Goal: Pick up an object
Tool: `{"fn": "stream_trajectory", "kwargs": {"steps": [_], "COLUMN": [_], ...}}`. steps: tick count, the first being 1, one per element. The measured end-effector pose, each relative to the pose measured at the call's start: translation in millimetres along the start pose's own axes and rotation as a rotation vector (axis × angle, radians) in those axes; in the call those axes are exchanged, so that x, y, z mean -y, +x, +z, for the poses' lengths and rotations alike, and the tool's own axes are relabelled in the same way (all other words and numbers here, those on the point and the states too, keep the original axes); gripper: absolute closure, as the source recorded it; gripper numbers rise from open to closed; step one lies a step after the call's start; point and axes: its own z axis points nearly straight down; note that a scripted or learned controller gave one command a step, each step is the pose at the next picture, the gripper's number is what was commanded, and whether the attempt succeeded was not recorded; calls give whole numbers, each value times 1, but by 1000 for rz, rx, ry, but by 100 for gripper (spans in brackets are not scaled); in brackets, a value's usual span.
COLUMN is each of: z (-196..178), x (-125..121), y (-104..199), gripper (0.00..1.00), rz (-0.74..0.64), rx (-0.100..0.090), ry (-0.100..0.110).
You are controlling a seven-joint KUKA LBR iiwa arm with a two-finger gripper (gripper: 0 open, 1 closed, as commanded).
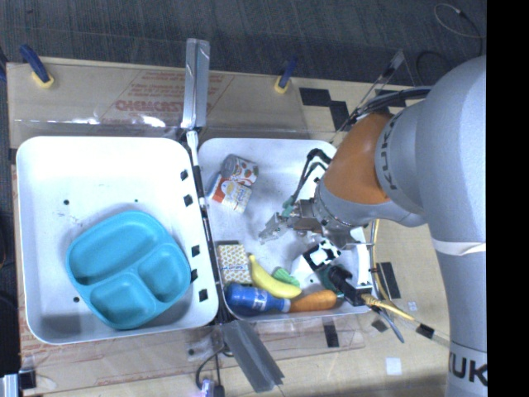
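Note:
My gripper point(276, 225) hangs over the middle of the right bin point(273, 154), pointing left, open with nothing between its fingers. It is above bare bin floor. A white and red carton point(235, 181) lies up and to the left of it. Along the bin's front wall lie a yellow banana point(274, 280), a small green piece point(286, 275), a blue bottle point(254, 300) and an orange carrot point(314, 301). A yellow patterned packet point(231, 260) lies by the left wall, below and left of the gripper.
The left bin point(50, 168) holds a blue divided plate point(126, 269) toward its front. A metal divider post point(196, 81) stands between the bins at the back. The arm's grey and orange body covers the right bin's right side.

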Motion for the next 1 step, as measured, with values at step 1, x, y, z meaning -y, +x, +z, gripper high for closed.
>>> {"fn": "stream_trajectory", "kwargs": {"steps": [1], "z": [8], "x": [55], "y": [24], "gripper": [0], "rz": [-65], "rx": [-1], "ry": [-5]}}
